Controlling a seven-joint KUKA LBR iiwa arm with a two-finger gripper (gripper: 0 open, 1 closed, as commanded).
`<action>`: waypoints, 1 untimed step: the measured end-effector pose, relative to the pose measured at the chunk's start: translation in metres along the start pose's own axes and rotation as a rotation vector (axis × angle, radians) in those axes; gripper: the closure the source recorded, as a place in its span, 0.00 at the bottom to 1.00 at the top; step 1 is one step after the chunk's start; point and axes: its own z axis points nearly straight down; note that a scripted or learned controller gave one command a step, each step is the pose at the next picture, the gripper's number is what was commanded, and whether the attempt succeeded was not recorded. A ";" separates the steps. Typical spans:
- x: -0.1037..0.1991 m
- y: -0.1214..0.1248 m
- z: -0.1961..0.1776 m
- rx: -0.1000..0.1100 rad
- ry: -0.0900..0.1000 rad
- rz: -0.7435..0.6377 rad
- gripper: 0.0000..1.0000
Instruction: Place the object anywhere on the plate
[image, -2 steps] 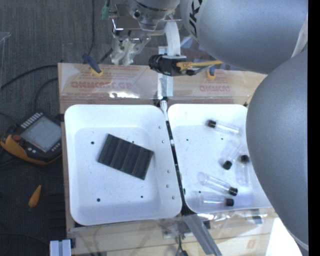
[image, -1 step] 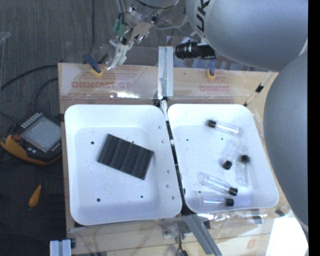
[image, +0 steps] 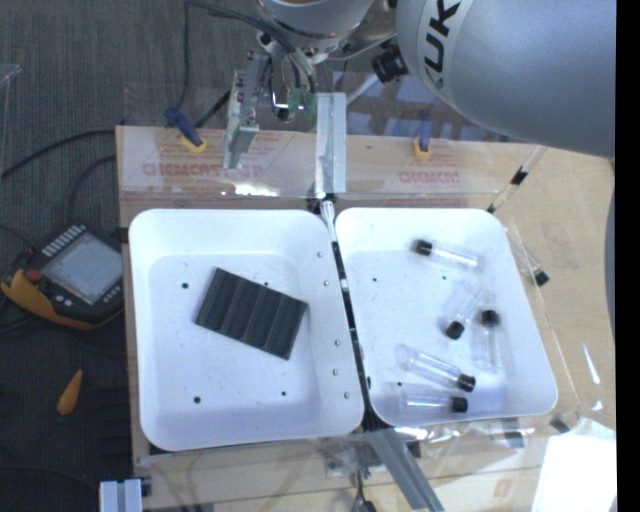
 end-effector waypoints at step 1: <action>-0.030 0.015 0.012 -0.001 -0.001 0.247 1.00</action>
